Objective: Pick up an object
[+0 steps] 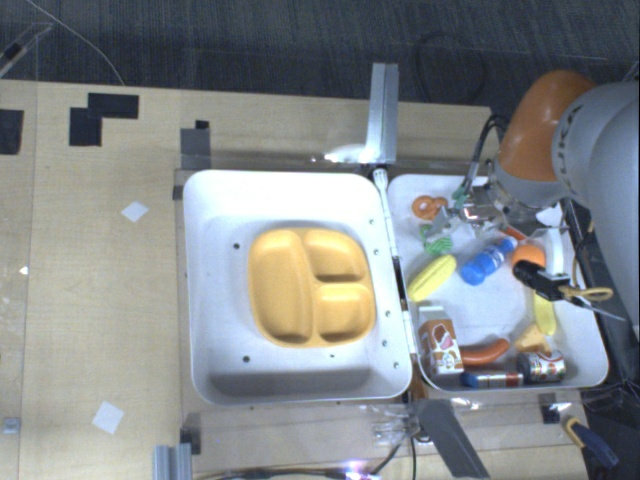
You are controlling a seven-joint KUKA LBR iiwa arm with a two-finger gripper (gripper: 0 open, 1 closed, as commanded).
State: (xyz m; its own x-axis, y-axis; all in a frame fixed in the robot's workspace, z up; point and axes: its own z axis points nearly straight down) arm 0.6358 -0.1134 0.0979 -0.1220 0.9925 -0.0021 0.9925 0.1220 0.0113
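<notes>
We hover our gripper [478, 206] low over the right bin's [598, 353] far end, by the blue bottle [486, 265] and orange ring [429, 207], likely lining up a grab, though we cannot tell how the jaws stand.

Arm [590, 138]: we see one, grey, entering from the right at the far side. Orange band [535, 128]: above the wrist. Gripper [478, 208]: we find it lowered, pointing left; finger state indistinct.
</notes>
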